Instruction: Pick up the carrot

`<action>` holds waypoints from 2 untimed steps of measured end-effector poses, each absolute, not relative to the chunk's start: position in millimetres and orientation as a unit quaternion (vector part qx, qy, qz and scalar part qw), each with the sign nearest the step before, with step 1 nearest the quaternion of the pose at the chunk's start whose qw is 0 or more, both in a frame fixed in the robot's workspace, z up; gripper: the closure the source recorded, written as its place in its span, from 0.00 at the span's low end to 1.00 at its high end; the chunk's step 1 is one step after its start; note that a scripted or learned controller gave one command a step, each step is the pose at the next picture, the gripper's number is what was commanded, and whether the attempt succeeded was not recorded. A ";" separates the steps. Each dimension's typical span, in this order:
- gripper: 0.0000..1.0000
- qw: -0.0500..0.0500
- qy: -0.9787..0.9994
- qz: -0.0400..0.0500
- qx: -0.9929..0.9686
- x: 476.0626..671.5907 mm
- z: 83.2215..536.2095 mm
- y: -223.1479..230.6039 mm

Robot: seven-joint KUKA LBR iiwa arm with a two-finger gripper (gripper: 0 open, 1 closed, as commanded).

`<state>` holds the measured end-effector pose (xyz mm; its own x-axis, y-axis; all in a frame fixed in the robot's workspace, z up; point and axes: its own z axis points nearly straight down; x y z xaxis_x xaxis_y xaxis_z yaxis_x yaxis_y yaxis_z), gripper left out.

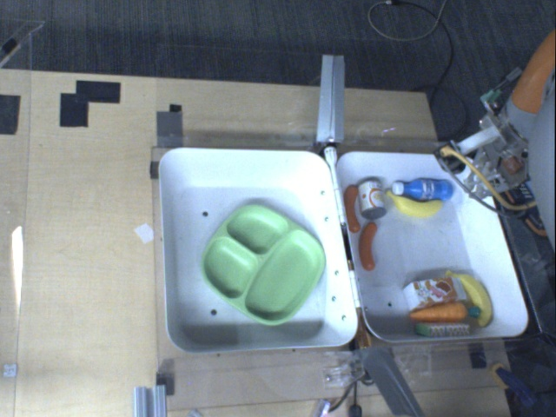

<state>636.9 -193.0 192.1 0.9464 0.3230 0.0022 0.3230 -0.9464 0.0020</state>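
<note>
One small orange tapered carrot point(440, 313), judged light, rigid and best gripped mid-length, was noted; the gripper point(486, 165) state was indeterminable.

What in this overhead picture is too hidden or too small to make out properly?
- Gripper, camera view: small and tangled with cables, so open or shut is unclear.
- Carrot: its far side is pressed against the packet.
- Arm: cut off by the right edge.
- Can: label too small to read.
</note>
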 end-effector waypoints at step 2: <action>1.00 0.000 0.103 0.001 0.995 601.5 203.2 -205.4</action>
<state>601.5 -205.4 203.2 0.9788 0.2047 0.0027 0.2047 -0.9788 0.0009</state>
